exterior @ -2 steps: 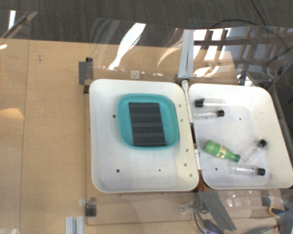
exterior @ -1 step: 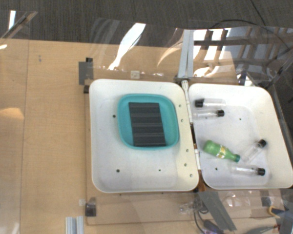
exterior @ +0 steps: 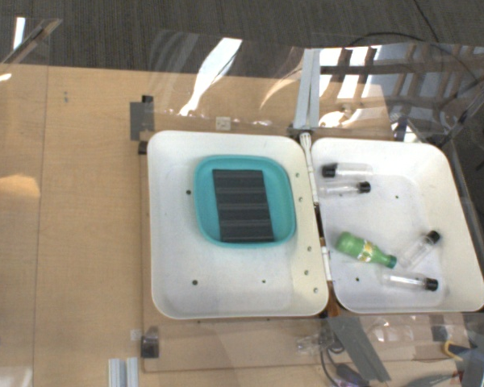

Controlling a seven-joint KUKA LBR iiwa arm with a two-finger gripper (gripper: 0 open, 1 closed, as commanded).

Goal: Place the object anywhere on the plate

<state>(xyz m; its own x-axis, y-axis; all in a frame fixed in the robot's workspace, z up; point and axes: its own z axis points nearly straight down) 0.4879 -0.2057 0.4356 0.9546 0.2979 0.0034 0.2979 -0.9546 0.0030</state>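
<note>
A teal square plate (exterior: 284, 210) lies in the left bin (exterior: 226, 293), with a dark ribbed rectangular block (exterior: 243, 205) resting on its middle. In the right bin (exterior: 452, 289) a small green bottle (exterior: 365, 250) lies on its side near the bin's left wall. Several clear tubes with black caps lie around it: two (exterior: 345, 170) (exterior: 347, 188) at the back left, one (exterior: 420, 246) at the right and one (exterior: 413, 281) near the front.
A metal post (exterior: 308, 87) rises behind the seam between the two bins. Clear plastic panels stand along the back and the right side. Bare wooden bench (exterior: 64, 216) spreads to the left of the bins.
</note>
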